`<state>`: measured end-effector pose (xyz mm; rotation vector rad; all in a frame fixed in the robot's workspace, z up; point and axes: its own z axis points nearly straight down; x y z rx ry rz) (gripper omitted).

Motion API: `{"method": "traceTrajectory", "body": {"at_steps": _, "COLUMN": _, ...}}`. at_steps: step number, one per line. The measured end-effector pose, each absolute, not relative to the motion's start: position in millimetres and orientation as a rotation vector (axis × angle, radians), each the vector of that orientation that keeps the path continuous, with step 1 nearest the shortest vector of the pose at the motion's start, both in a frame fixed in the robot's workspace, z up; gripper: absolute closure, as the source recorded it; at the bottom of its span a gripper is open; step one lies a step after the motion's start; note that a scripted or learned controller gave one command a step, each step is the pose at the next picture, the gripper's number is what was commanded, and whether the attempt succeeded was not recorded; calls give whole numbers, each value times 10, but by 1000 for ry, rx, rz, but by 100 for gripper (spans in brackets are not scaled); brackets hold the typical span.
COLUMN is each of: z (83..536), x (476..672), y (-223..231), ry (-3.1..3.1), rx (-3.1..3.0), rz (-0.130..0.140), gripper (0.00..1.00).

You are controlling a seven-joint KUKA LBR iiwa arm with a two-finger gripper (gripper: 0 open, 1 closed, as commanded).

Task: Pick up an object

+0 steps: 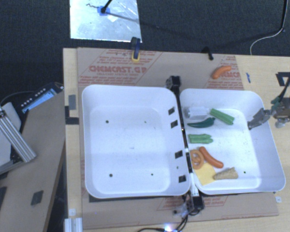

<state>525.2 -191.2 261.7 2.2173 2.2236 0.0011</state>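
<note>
Several toy foods lie in your right bin [268, 144]; the nearest, a green pod [222, 116], sits up near its far side. Your hand [257, 120] hovers at the rim, grasp unreadable. Approach stage: next, descend over one piece.

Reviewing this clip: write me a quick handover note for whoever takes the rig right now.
Gripper: at the right bin's right edge, above the floor, holding nothing visible; finger state unclear.
Right bin's left half: white block, green bean, dark green pepper, green pod, pretzel, sausage, yellow cheese slice, tan wedge.
Another orange sausage lies on the board outside the bins.
Done: nothing picked yet.
Left: reach an object, grasp, lift.
</note>
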Motion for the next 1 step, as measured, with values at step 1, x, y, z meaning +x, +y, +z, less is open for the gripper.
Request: {"method": "traceTrajectory", "body": {"at_steps": 1, "z": 766, "x": 5701, "y": -1388, "ry": 2233, "rx": 2216, "rz": 0, "gripper": 0}}
